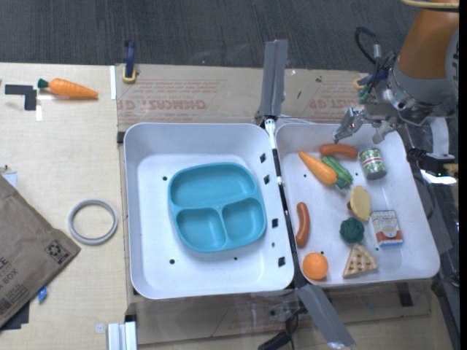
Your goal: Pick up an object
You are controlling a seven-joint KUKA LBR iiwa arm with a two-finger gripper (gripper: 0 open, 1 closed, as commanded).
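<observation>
Toy food fills the right bin [416, 267]: carrot [317, 168], hotdog [338, 151], can [373, 163], orange [315, 266]. Gripper [363, 126] hangs over the bin's far edge, fingers prob. spread, nothing betw. them. Left bin [142, 195] has a blue tray [217, 206].

I can read little here. Cardboard sheet [219, 93] behind the bins: red print, upside down from my view, seems to read "CHEMCAST"-like lettering, not sure of every letter. Brown box [25, 250] at left edge: black letters "BOX" at its lower corner, plus a small square code mark. Small carton [386, 228] and can [373, 163] in right bin: labels too small to read.
</observation>
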